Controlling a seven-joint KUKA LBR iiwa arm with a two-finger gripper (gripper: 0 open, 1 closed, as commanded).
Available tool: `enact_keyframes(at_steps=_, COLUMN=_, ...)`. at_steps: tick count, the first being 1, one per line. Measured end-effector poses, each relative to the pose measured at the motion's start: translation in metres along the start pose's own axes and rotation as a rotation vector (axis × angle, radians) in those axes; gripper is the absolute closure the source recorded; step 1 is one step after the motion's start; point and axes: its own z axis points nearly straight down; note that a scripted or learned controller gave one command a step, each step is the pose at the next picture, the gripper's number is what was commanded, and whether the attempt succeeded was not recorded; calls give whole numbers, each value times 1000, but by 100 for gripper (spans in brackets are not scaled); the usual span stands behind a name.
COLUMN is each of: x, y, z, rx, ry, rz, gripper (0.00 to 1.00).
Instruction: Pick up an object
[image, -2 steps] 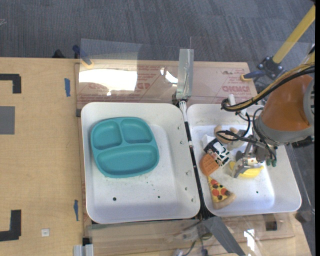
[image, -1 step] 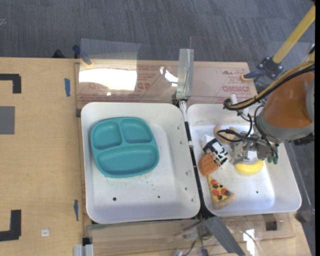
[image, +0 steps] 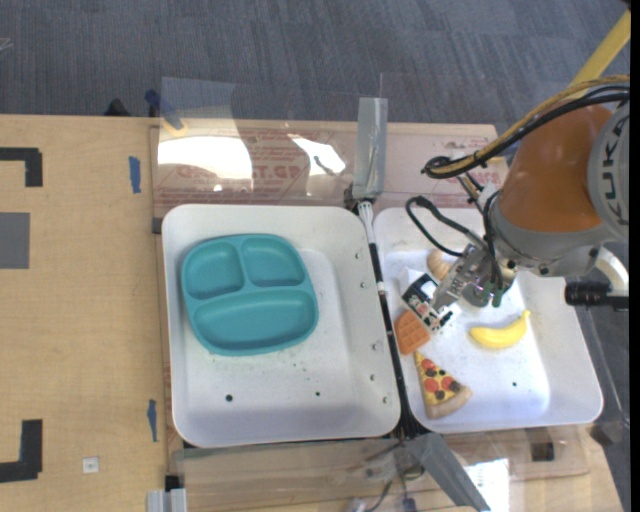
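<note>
My gripper (image: 434, 316) hangs over the left part of the right bin (image: 560, 400), reaching in from the right. Just below and left of its tip lies an orange waffle square (image: 410, 332), touching or nearly touching it; I cannot tell which. A pizza slice (image: 440, 385) lies in front of the waffle. To the right of the gripper tip lies a yellow banana (image: 500, 333). A tan rounded piece (image: 438, 263) sits behind the gripper, partly hidden by it. I see nothing lifted off the bin floor.
The left bin (image: 340, 400) holds a teal divided plate (image: 249, 293) in its far left half. A raised divider (image: 385, 320) separates the two bins. The arm's orange band (image: 550, 170) looms over the right bin's far side.
</note>
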Motion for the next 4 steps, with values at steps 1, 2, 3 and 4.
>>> enact_keyframes(at_steps=1, x=100, y=41, z=-53, rx=3, ry=5, rz=308, gripper=100)
enact_keyframes(at_steps=2, x=144, y=80, z=-12, rx=13, ry=8, rz=721, gripper=100)
enact_keyframes(at_steps=3, x=159, y=105, z=97, rx=3, ry=4, rz=1292, gripper=100)
enact_keyframes(at_steps=4, x=173, y=141, z=22, rx=11, ry=2, rz=1735, gripper=100)
